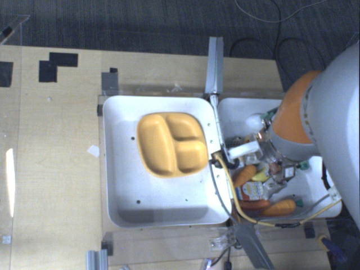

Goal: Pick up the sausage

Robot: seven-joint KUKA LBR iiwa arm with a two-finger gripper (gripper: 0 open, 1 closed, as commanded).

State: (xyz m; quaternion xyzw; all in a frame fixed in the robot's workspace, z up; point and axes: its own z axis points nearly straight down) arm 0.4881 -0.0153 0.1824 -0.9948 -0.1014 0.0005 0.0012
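We locate the sausage (256,205) low in the right bin (239,114), a dark red-brown length lying roughly level near the front wall. Just to its right, and touching or nearly touching it, lies an orange carrot (279,207). Directly above the sausage we see a small red-and-white packet (253,191), and above that a rounded orange-brown item (244,175) and a scrap of yellow (260,176); these things sit crowded together in the bin's left half. A pale, rounded object (256,120) rests nearer the back of the same bin.

The gripper (275,170) hangs over this cluster, above and slightly right of the sausage; its tip is lost among the clutter, so we cannot tell whether the fingers are spread or closed, nor whether anything lies between them. The grey arm (337,111) with its orange band (295,114) enters from the right and covers much of the bin.

The left bin (118,151) holds a yellow divided tray (171,143), set slightly askew. Both bins rest on the light wooden surface (50,151).
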